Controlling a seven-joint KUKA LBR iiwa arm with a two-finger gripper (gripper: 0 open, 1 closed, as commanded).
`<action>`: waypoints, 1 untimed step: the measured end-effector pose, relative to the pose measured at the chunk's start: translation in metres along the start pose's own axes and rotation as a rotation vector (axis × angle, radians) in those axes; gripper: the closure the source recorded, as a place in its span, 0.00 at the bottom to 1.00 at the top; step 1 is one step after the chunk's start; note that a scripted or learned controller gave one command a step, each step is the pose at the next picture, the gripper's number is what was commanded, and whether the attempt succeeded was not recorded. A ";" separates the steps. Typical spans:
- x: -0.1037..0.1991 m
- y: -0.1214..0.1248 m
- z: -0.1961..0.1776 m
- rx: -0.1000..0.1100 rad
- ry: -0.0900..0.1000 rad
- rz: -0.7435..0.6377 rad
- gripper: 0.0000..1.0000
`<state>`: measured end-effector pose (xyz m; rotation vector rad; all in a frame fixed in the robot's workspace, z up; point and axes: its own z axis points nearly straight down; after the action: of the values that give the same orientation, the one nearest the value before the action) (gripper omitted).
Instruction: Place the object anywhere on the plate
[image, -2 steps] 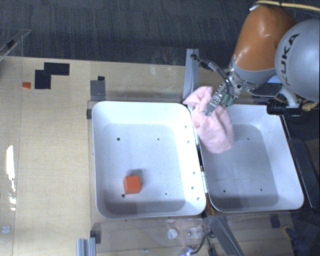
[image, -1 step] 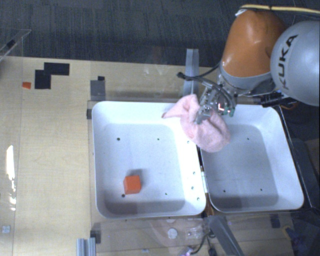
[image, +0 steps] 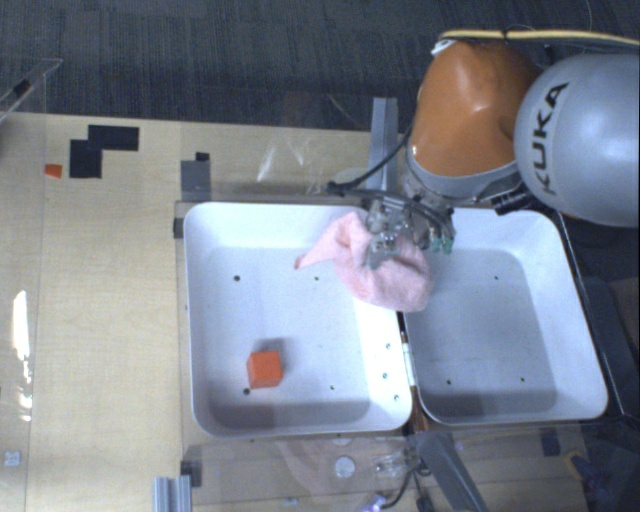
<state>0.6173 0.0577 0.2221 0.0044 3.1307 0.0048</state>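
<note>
Camera view is showing the grey arm (image: 580, 130) reaching in from the right, with its orange band (image: 465, 105) above the wrist. The claw (image: 385, 248) is hanging over the upper right corner of the left bin (image: 215, 300), close to the seam with the right bin (image: 560, 330). A pink cloth (image: 385, 275) is hanging below it, and the fingers seem to be closed on a small fold at the top of the cloth, so I judge that the claw is holding it by a narrow pinch. Most of the cloth is drooping free, one corner pointing left over the left bin and the bulk sagging across the seam.

An orange block (image: 265, 369) is lying on the floor of the left bin, low and to the left, well apart from the cloth. I am not seeing a clear plate on the worktop (image: 100, 350), so I cannot tell where the goal is lying.

Several things could go wrong from here. The pinch is small and the cloth is soft, so it could be slipping out during a quick move. The sagging part could be catching on the rim between the bins and pulling free. On release, the cloth could be landing half across the seam, or clinging to a finger instead of dropping.
</note>
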 end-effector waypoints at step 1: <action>0.024 0.046 -0.003 -0.001 0.001 -0.005 1.00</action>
<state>0.5938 0.1037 0.2252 -0.0033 3.1317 0.0060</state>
